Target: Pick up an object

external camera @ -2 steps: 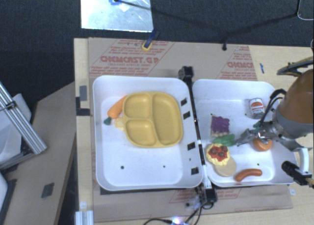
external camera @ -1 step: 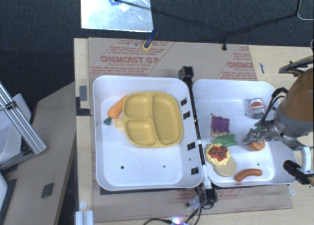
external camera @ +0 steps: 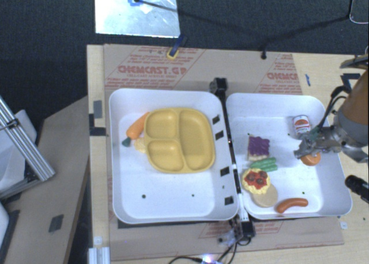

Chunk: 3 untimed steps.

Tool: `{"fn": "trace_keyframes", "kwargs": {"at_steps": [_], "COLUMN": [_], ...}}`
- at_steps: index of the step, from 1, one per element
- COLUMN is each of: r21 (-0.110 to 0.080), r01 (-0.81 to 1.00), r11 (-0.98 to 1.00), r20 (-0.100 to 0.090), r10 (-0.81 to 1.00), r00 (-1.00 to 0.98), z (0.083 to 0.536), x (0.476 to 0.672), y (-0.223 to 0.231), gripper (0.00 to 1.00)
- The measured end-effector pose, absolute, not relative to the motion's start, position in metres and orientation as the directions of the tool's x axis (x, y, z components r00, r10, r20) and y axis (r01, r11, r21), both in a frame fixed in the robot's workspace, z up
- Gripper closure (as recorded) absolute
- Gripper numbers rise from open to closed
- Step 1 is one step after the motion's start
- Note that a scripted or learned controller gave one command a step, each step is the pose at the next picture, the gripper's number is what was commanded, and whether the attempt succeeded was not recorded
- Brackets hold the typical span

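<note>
A sausage [external camera: 292, 204] lies nearest the camera, close to the front wall of the right bin [external camera: 331, 199]. Just behind it to the left sits a small pizza [external camera: 256, 180] resting partly on a pale round cracker-like disc [external camera: 266, 196]. Green beans [external camera: 265, 165] lie touching the pizza's far edge, and a slice of bread with purple jam [external camera: 258, 146] sits just behind them. Toward the bin's far right corner stands a small can with a red label [external camera: 301, 124].

The pincer [external camera: 307, 149] is low in the right bin, reaching in from the right, directly over a small orange object [external camera: 311, 159] that peeks out beneath it. Whether its fingers are spread or closed, and whether the orange object is held, I cannot tell.

In the left bin [external camera: 124, 199] a yellow divided plate [external camera: 176, 139] takes up the middle. A toy carrot [external camera: 136, 125] lies against the plate's left edge, tip pointing to the front left. Both bins rest on a cardboard sheet [external camera: 155, 67] on the bench [external camera: 95, 72].
</note>
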State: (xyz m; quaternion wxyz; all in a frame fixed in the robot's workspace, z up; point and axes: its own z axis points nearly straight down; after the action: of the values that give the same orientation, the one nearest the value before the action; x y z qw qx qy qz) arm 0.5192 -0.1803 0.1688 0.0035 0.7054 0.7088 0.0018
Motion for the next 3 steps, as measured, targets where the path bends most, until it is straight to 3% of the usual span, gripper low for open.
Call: {"fn": "trace_keyframes", "kwargs": {"at_steps": [1, 3], "r21": [0.008, 0.001], "r01": [1.0, 1.0], "r11": [0.004, 0.01], "r20": [-0.003, 0.002], "r10": [1.0, 1.0], "r00": [-0.004, -0.01], "z": [0.223, 0.219], "x": [0.521, 0.527], "y": [-0.181, -0.077], "gripper": [1.0, 1.0]}}
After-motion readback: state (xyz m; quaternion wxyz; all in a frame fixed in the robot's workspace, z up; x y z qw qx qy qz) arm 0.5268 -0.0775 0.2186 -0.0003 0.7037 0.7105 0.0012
